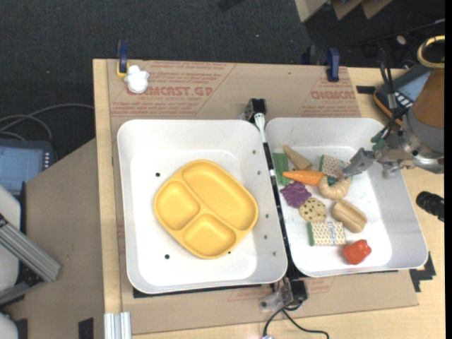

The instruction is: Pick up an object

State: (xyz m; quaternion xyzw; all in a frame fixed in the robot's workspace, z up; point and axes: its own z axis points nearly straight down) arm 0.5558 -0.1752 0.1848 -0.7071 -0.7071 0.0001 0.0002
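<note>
**Gripper poised over the right bin's toy food**

Two shallow white bins are seen side by side on a cardboard-covered bench. The left bin (pixel 134 189) is occupied by a yellow divided plate (pixel 205 207) with three compartments, set near the bin's centre and turned at an angle.

The right bin (pixel 402 217) holds a cluster of toy food in its left and middle parts. A carrot (pixel 305 177) lies orange and horizontal, with a tan cone-shaped piece (pixel 297 159) just above it and a green strip (pixel 281 167) at its left. Below the carrot a purple bunch of grapes (pixel 294 193) is found, and beside that a cookie (pixel 312 209). A pale croissant-like piece (pixel 335 187) sits right of the carrot's tip. Lower down, a hot dog bun (pixel 349 215), a patterned square cracker (pixel 326 233) and a red pepper (pixel 357 251) are spread toward the bottom of the bin.

The arm is entered from the right edge of the frame, and the gripper (pixel 361 160) is extended leftward over the upper middle of the right bin, close to the croissant-like piece and a green-and-white item (pixel 332 165). Whether the gripper is spread or pressed together cannot be told, and nothing is seen held.

A small white object (pixel 136 80) rests on the cardboard in the upper left of the bench.
</note>
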